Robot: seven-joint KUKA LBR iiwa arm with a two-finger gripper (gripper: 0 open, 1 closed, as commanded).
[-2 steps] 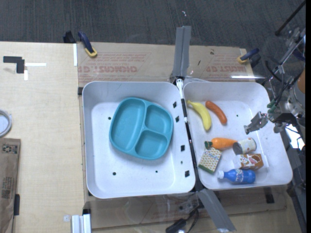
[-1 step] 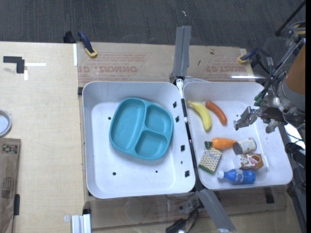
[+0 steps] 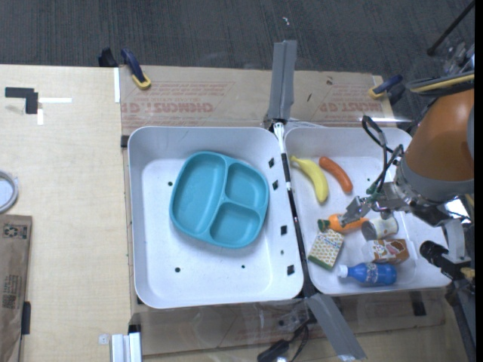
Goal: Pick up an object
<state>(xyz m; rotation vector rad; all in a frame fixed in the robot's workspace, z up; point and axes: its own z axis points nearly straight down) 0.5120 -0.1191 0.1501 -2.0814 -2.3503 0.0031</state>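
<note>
Bench: we see a pale wooden top (image 3: 68, 164) with dark carpet behind it, carrying two shallow white bins side by side.
Left bin (image 3: 143, 202): we record one blue divided plate (image 3: 219, 199) with three compartments, well apart from the jaws, on the far side of the divider.
Right bin (image 3: 339, 138): we count several small items. A yellow banana (image 3: 312, 178) and an orange sausage-shaped piece (image 3: 336, 173) lie side by side, a little beyond the jaws toward the bin's far wall.
Near the jaws: an orange carrot-like toy (image 3: 339, 222) sits right at the fingertips; a green-and-tan packet (image 3: 326, 249) lies just below it; a blue bottle (image 3: 368, 274) with a white cap lies near the front wall; a brown-and-white pack (image 3: 390, 251) sits beside the bottle.
Gripper (image 3: 361, 216): low inside the right bin, reaching from the arm's orange-banded wrist.
Jaws: we cannot tell how far apart they stand, nor whether the orange toy is truly between them or merely touching.
</note>
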